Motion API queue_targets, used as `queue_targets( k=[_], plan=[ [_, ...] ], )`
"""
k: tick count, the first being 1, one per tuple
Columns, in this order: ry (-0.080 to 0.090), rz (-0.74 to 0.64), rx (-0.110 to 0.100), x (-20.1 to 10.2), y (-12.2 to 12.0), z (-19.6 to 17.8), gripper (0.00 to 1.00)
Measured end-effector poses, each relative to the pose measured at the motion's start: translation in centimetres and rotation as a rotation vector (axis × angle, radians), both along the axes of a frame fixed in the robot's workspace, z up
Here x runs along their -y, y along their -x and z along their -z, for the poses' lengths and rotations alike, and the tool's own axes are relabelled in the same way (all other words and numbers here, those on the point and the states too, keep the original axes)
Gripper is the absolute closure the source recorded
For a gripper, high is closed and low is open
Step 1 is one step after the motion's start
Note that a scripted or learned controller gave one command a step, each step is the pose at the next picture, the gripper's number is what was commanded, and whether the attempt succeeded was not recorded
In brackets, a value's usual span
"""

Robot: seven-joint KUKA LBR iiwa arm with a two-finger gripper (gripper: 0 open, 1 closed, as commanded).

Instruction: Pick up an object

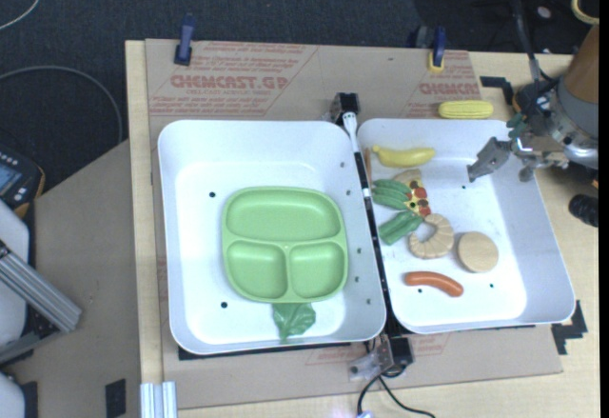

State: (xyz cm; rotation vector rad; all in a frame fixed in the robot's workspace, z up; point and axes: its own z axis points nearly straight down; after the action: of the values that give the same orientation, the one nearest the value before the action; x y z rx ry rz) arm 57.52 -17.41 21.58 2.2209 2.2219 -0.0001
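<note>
My gripper hangs over the back right part of the right bin, open, with nothing between its fingers. To its left lies a yellow banana. Nearer the bin's middle are green pods, a ring-shaped pastry piece, a round tan bun and a red sausage. The gripper touches none of them.
The left bin holds a green divided plate and a green leaf at its front. A yellow corn cob lies on the board behind the right bin. Blue clamps hold the board's back edge.
</note>
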Motion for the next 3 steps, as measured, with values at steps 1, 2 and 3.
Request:
queue_targets(
  k=[1,2,3],
  plan=[
    [-0.004,0.001,-0.006,-4.5,5.4,13.6,0.00],
    [0.001,0.002,0.003,-4.3,5.1,12.1,1.00],
    [-0.002,-0.008,0.011,-10.9,4.8,2.6,1.00]
  ],
)
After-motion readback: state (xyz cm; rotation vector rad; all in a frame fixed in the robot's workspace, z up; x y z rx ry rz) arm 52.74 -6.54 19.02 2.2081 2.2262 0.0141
